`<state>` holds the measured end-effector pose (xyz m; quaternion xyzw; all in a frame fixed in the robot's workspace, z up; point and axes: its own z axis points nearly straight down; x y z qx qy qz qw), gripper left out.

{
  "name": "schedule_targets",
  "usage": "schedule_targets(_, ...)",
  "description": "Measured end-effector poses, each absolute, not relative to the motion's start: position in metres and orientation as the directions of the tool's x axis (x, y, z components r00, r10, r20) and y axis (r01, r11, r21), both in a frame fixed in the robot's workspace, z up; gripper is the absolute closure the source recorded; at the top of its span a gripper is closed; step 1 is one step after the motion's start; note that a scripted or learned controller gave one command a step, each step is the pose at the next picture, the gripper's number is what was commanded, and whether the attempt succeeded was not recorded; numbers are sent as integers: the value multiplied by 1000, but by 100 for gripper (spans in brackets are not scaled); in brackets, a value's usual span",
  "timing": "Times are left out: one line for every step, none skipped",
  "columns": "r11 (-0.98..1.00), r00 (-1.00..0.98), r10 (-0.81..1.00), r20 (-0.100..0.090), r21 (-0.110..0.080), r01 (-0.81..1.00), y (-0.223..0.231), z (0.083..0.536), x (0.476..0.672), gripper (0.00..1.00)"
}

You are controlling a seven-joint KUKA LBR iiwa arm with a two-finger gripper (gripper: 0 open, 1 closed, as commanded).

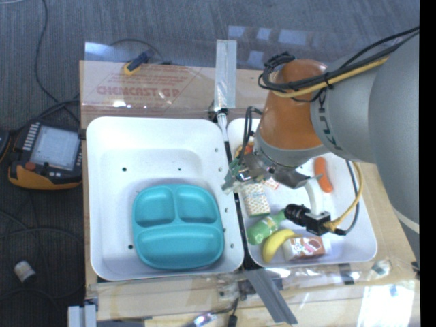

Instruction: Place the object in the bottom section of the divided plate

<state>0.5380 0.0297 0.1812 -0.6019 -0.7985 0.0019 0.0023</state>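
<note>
Tool point(244, 172) low in right bin point(364, 240), above patterned packet point(255, 198), finger spread impossible to tell

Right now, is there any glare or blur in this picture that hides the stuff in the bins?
Camera view: soft even lighting, mild overall blur. Glare sits on the clear plastic strips at the bench's front edge. The teal divided plate reads clearly in the left bin. The arm covers part of the right bin.

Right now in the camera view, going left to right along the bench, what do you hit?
Teach pendant → left white bin → teal divided plate → green fruit → yellow banana → red-and-white carton → orange carrot.
</note>
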Motion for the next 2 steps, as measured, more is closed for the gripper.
schedule_targets(461,-461,887,3,-6,887,78,181,508,100)
schedule_targets(460,-460,888,4,-6,888,78,181,508,0)
